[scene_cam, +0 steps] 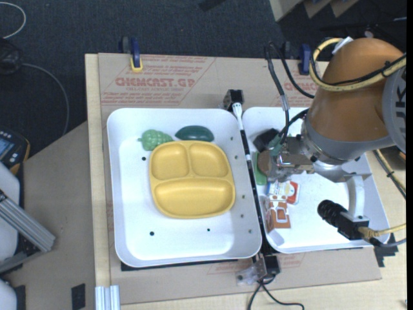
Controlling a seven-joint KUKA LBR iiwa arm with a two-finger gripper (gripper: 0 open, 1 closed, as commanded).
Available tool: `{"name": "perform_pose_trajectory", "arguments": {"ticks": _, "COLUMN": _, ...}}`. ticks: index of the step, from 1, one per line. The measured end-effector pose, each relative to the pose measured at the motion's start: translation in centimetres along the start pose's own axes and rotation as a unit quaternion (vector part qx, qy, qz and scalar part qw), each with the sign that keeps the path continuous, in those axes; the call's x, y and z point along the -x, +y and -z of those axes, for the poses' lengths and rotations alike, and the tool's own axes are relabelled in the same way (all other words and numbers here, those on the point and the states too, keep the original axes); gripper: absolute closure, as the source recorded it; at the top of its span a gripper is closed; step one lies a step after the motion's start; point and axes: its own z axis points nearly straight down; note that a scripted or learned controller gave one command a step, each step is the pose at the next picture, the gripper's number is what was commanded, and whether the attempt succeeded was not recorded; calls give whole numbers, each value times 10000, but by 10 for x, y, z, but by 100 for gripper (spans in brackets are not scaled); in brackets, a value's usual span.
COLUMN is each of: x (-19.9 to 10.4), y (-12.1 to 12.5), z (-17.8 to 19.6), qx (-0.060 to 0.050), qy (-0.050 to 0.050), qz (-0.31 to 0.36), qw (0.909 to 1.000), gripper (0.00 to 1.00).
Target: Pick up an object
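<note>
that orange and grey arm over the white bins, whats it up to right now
The arm reaches in over the right bin, its gripper low near the bin's left edge, above a few small items, one of them a red and white package. I cannot tell whether it has grasped anything. The left bin holds a yellow divided tray with two green objects behind it.

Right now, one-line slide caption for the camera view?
Grey-and-orange arm's tool low in the right white bin over small packets; yellow divided plastic tray in the left white bin.
</note>
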Motion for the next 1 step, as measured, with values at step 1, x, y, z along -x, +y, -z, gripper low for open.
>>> {"name": "perform_pose_trajectory", "arguments": {"ticks": 1, "x": -14, "y": 74, "z": -64, "qx": 24, "qy": -9, "qz": -5, "qw": 10000, "gripper": 100}}
